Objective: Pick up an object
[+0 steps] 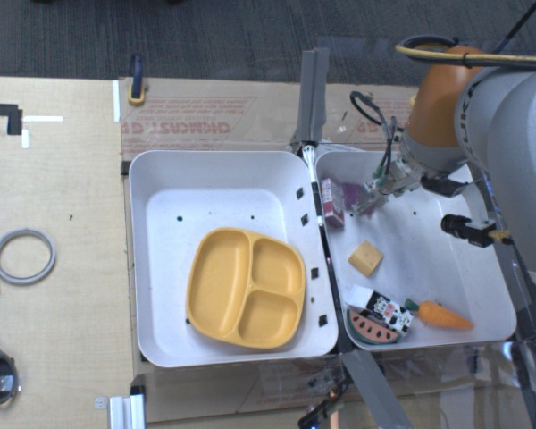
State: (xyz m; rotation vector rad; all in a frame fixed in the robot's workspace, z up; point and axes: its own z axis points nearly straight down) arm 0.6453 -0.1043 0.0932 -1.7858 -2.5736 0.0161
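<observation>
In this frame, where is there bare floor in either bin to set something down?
Left bin: bare strip along its back wall, behind the yellow divided plate. Right bin: open floor between the tan block and the carrot. Crowded at its front-left corner and near the gripper.

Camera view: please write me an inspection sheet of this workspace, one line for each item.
Surface: wooden bench bearing a left bin and a right bin, both white and shallow.
Job's things: right bin holds a purple packet, tan block, watermelon slice toy, small printed card and toy carrot.
Clutter: yellow divided plate in the left bin; tape ring on the bench.
Grippers: gripper low in the right bin beside the purple packet; state of the jaws unclear.
Cables: black cable looping near the wrist; yellow hose over the arm.
Surroundings: dark carpet beyond the bench.
</observation>
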